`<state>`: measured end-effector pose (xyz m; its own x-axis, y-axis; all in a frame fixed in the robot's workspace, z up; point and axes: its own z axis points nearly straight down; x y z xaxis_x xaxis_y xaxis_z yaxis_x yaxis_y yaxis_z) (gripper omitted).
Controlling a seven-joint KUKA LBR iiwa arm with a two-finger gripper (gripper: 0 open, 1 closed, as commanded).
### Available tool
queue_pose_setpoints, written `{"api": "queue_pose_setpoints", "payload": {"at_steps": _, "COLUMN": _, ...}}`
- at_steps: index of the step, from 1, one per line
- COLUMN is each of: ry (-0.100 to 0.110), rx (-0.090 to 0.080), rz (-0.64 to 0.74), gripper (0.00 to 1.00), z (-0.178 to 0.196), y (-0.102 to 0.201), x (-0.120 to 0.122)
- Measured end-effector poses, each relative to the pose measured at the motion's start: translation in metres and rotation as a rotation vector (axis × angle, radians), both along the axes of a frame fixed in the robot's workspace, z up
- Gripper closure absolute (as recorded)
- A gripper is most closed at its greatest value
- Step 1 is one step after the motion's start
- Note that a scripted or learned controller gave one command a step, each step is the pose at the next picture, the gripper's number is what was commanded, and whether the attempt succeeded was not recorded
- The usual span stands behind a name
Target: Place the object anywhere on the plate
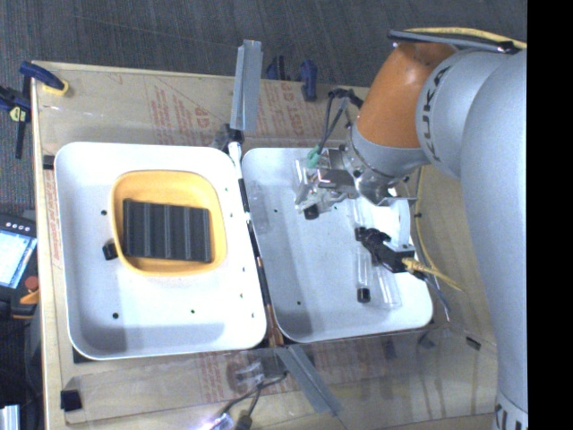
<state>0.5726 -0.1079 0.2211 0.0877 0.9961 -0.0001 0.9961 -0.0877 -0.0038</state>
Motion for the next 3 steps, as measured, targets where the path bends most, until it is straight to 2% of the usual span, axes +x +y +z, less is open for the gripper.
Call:
{"api": "queue_pose_setpoints", "payload": {"at_steps": 1, "ry": -0.001, "rx": -0.001, "rz": -0.001, "gripper": 1.00, "z": -0.018, "y": 0.071, "x": 0.023}}
{"api": "queue_pose_setpoints", "payload": {"at_steps": 2, "ry": -0.001, "rx": 0.000, "rz": 0.125, "gripper": 1.00, "z": -0.025, "y": 0.140, "x": 0.063}}
{"api": "queue_pose_setpoints", "payload": {"at_steps": 3, "ry": -0.001, "rx": 0.000, "rz": 0.125, "gripper": 0.00, "z": -0.025, "y": 0.139, "x": 0.063}}
